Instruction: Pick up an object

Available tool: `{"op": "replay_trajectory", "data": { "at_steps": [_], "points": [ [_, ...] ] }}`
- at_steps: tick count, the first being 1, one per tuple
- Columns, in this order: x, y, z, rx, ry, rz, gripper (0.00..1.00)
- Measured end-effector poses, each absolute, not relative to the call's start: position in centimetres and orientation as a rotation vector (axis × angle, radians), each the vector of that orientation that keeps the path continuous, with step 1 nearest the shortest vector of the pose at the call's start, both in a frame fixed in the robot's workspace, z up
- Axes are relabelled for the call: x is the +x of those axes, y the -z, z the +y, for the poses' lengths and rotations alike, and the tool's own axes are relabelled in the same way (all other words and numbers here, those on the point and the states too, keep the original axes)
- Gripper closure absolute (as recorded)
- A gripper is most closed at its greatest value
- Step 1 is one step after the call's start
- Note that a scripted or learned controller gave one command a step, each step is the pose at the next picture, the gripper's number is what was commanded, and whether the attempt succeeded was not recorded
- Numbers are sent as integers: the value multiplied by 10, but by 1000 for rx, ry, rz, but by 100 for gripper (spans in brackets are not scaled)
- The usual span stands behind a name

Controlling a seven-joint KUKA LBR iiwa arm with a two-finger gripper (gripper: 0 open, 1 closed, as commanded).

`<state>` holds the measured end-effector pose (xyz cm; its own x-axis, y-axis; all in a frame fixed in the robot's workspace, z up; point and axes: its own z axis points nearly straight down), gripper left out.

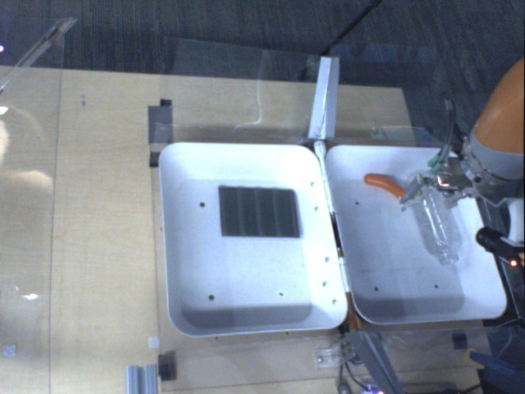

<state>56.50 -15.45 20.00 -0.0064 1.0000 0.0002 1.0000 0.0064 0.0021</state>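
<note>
Nearest the camera, at the bottom of the view, the front rims of the two white bins sit side by side on the wooden bench [90, 245]. At about eight o'clock from the view's centre, the left bin [180, 302] carries a dark ribbed rectangle [259, 212] on its floor. At about four o'clock, the right bin [484, 306] holds a clear, glassy piece [435, 224] that is hard to read; its long axis seems to run from eleven to five o'clock.

Farther back in the right bin lies an orange object [384, 184], its long axis running roughly from ten to four o'clock. The gripper [443, 179] hangs just beside it, reaching in from the right under the arm's orange band [502, 121]. The orange object lies at nine o'clock from the gripper, near but apparently apart. Whether the jaws stand spread or closed cannot be told, and nothing is visibly held. A pick likely needs a short shift toward nine o'clock.
</note>
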Motion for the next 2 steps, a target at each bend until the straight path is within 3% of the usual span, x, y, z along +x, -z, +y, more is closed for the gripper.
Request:
{"op": "replay_trajectory", "data": {
  "at_steps": [1,2],
  "points": [
    [625,-164,-165,2082,-3,2347,0],
    [642,-127,-161,1984,-6,2427,0]
  ]
}}
